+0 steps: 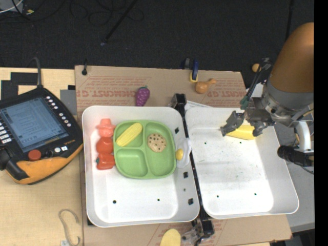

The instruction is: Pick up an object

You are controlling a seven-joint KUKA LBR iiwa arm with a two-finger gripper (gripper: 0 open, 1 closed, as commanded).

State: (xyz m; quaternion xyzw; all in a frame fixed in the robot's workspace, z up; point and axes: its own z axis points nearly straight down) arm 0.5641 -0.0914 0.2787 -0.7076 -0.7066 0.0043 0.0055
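Observation:
My gripper point(244, 125) hangs over the far part of the right bin point(246, 188), reaching in from the right. A yellow wedge-shaped object point(242, 132) sits between its two dark fingers, which are closed on its sides. The left bin point(133, 199) holds a green divided plate point(134, 164) with a corn cob point(128, 133) and a cookie point(157, 142) on it. A red and pink toy point(105, 145) lies against the plate's left side, and a small yellow ball point(179, 154) rests at its right edge.
On the cardboard behind the bins lie a purple grape bunch point(142, 95) and an orange pear-like toy point(203, 85). A teach pendant point(31, 132) rests left of the bins. A yellow object point(170, 237) lies in front of them. The arm's grey body point(292, 91) rises at the right.

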